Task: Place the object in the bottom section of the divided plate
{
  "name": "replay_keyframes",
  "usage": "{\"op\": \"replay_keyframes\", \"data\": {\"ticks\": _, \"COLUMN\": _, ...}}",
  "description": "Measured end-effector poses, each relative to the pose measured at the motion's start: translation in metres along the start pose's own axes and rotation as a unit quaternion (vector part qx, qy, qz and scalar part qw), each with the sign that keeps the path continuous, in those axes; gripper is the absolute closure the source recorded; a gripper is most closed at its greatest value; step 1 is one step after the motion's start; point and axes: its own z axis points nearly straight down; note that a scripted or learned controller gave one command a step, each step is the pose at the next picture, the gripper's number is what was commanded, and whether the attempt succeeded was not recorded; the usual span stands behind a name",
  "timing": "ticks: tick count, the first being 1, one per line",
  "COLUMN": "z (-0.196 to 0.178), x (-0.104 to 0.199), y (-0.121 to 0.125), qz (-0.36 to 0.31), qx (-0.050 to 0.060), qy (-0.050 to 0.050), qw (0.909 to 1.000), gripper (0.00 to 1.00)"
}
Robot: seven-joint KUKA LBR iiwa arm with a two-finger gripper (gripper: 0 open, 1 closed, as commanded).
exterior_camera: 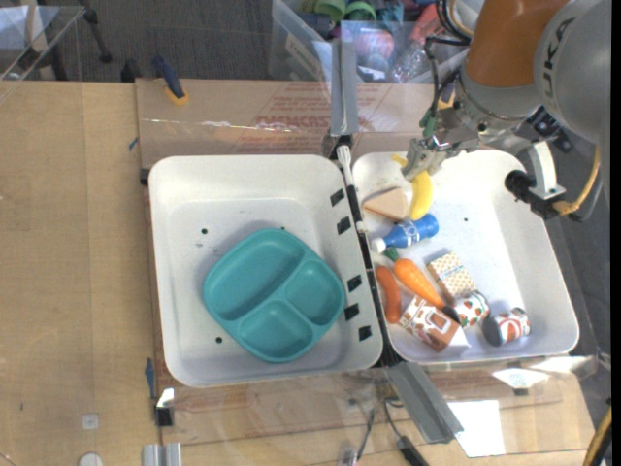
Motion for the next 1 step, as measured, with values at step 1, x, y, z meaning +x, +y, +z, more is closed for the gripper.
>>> {"op": "replay_keyframes", "data": {"ticks": 1, "z": 0.0111, "x": 0.0602, "y": 0.0019, "qz": -0.046, "qx": 0.001, "qy": 0.001, "qw": 0.9989, "gripper": 1.0}}
